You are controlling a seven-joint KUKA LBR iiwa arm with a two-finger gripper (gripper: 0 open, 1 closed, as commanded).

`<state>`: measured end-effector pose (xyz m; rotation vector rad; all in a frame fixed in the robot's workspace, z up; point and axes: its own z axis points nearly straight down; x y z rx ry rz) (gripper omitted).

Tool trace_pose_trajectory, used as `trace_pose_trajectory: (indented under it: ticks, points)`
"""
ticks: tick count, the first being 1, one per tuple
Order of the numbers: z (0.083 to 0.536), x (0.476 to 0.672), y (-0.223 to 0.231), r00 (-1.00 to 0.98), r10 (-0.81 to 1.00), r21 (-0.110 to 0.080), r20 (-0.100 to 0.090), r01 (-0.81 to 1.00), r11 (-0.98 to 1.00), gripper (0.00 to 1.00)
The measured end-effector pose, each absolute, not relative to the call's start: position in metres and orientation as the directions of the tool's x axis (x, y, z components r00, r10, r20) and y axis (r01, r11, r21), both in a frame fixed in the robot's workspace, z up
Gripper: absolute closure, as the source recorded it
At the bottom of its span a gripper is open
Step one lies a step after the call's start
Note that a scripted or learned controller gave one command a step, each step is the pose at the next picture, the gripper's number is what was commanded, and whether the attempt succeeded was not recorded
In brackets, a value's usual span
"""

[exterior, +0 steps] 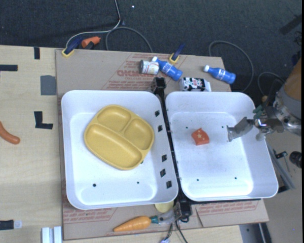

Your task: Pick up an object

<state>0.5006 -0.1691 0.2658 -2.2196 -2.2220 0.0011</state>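
Gripper point(236, 130) sits over the right bin point(243, 186), holding nothing. Can't tell how wide it's open. Red block point(200, 136) lies just left of it.

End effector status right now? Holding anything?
End effector: over the right bin, right of the orange-red block, apart from it. Open or closed cannot be told; nothing visibly held.
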Motion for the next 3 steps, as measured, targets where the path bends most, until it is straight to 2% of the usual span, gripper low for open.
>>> trace_pose_trajectory:
  ticks: [1, 2, 3]
  points:
    - [0.168, 0.481, -0.199, 0.003, 1.000, -0.010, 0.002, 1.000, -0.003, 0.00]
    - [0.089, 0.542, -0.157, -0.006, 1.000, -0.002, 0.001, 1.000, 0.006, 0.00]
    - [0.086, 0.617, -0.115, -0.006, 1.000, 0.005, -0.003, 1.000, 0.006, 0.00]
